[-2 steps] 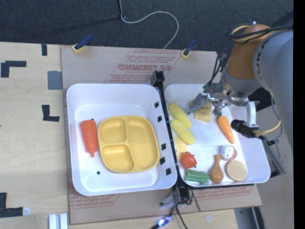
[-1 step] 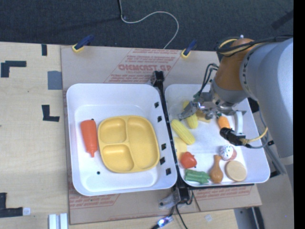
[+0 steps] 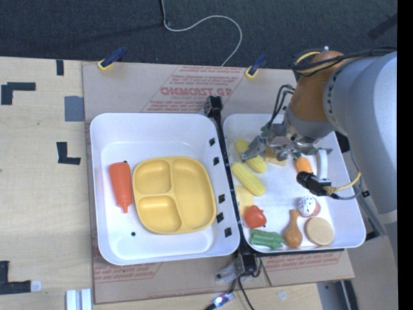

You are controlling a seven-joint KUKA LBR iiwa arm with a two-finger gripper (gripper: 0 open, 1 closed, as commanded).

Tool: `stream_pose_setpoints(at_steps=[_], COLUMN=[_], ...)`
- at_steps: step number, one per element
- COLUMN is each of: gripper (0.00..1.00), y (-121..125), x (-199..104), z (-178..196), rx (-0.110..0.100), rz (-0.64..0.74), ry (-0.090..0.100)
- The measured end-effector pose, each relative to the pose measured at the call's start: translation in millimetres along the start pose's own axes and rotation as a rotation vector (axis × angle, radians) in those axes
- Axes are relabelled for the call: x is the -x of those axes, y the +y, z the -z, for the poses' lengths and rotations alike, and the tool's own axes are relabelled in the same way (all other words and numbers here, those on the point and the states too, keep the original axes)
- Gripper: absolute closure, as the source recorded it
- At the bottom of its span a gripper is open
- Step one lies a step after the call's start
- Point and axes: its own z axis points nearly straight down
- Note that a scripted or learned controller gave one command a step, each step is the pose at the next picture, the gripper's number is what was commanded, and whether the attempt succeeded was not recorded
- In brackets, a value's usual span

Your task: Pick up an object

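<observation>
Nearest the camera, below the gripper (image 3: 276, 146) in the right bin (image 3: 352, 234), lie a green pepper-like toy (image 3: 267, 239), a brown drumstick shape (image 3: 293, 230) and a round tan disc (image 3: 319, 231), all smooth plastic. Just above them sit a red tomato-like piece (image 3: 254, 217) and a small white ball with coloured spots (image 3: 308, 205). Closer to the gripper, a bumpy yellow corn cob (image 3: 248, 177) lies at a slant, and a second corn piece (image 3: 257, 165) sits just under the gripper, apparently touching it. Whether the gripper is spread or pinching anything I cannot tell; dark cabling and metal blur together there. A small orange piece (image 3: 303, 165) rests to its right. Well to the gripper's left, the left bin (image 3: 106, 131) holds a glossy yellow three-compartment tray (image 3: 173, 194) with an orange carrot (image 3: 120, 185) beside it. Farther off, the cardboard sheet (image 3: 155, 86) on the table (image 3: 39, 173) bears mirrored red print reading something like "CHEMCAST".
</observation>
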Motion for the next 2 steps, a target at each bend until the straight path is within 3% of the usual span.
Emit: stream_pose_setpoints(at_steps=[1,2], gripper=[1.00,1.00], y=[0,6], x=[0,8], z=[10,67], rx=[-0.001,-0.004], rz=[0.001,-0.003], ry=[0.000,-0.001])
